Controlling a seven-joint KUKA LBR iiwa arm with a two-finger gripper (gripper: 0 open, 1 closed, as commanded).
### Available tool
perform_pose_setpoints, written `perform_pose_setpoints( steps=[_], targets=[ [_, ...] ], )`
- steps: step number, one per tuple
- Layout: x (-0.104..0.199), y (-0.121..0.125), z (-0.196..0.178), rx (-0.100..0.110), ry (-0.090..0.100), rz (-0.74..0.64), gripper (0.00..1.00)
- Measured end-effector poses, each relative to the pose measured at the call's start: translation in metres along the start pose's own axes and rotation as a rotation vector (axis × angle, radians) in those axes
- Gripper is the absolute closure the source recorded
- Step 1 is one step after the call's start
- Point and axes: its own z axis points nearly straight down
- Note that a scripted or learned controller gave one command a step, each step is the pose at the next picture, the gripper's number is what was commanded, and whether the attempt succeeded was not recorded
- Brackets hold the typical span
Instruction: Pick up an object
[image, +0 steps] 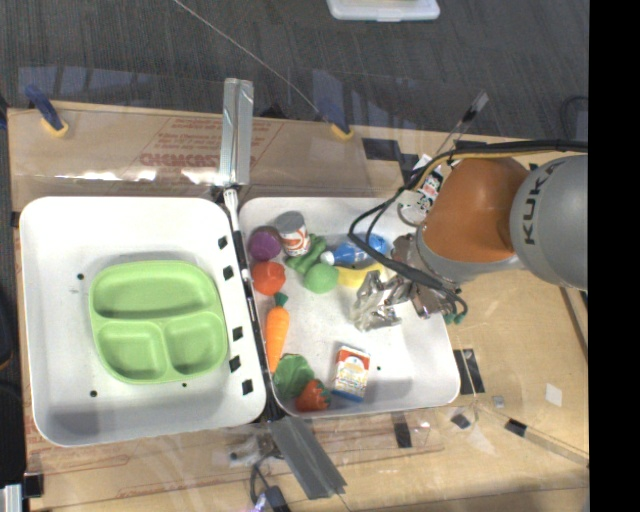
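The gripper is hanging over the middle of the right bin, right of centre in the frame; whether its fingers are spread or pressed together I cannot tell; a carrot is lying left of it; a small carton is lying below it.

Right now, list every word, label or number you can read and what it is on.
"KU" on the grey arm; the rest is cut off.
Red print on the brown sheet behind the bins: too blurred to read.
Small carton: label too small.
Can: label too small.
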Motion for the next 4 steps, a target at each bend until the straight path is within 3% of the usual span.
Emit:
perform_pose_setpoints(
  steps=[3,4],
  targets=[
    [-0.004,0.002,-0.032,0.002,-0.008,-0.008,1.0],
    [-0.071,-0.014,-0.031,0.002,-0.005,-0.267,1.0]
  ],
)
